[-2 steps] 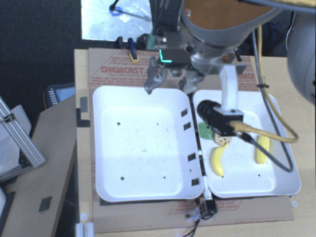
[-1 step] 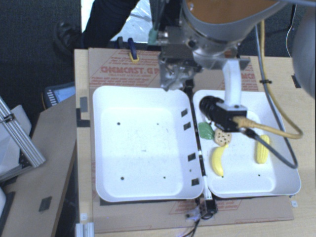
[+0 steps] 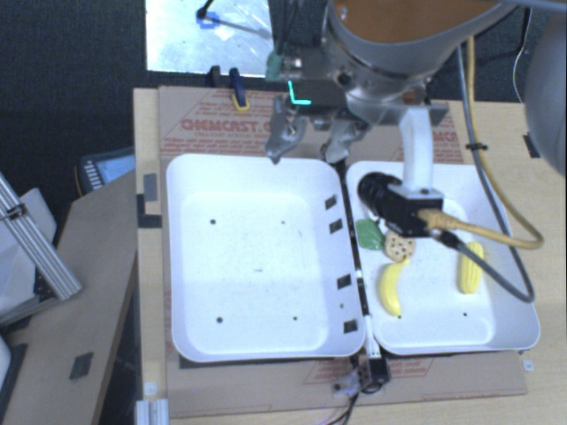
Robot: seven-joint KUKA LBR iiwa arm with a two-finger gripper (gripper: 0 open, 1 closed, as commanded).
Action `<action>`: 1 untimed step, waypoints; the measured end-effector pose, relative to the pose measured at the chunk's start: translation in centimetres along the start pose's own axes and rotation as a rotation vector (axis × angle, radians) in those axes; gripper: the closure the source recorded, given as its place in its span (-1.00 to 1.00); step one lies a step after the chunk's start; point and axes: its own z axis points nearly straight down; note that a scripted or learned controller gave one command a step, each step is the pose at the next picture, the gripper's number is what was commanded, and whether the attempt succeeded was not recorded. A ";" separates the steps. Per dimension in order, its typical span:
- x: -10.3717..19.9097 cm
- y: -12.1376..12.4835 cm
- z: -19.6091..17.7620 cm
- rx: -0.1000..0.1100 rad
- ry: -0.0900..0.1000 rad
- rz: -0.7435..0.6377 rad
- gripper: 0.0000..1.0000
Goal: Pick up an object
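Observation:
My gripper (image 3: 307, 142) hangs high over the far edge of the left bin (image 3: 190, 326), its two fingers spread apart with nothing between them. In the right bin (image 3: 514, 326) lie a yellow banana (image 3: 391, 289), a yellow corn cob (image 3: 470, 266), a green piece (image 3: 368, 235) and a brown spotted cookie (image 3: 400, 248). All of these sit to the right of and nearer than the gripper. A black cable fitting (image 3: 394, 204) on the arm covers part of the right bin's far side.
A yellow hose (image 3: 496, 235) and dark cable loop across the right bin above the corn. A blue and yellow clamp (image 3: 237, 90) stands on the cardboard behind the left bin. Metal rails (image 3: 31, 246) lie off the bench at left.

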 end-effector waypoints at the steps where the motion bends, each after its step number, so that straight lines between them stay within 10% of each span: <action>1: 0.0 0.0 -1.2 -0.003 0.002 -0.005 1.00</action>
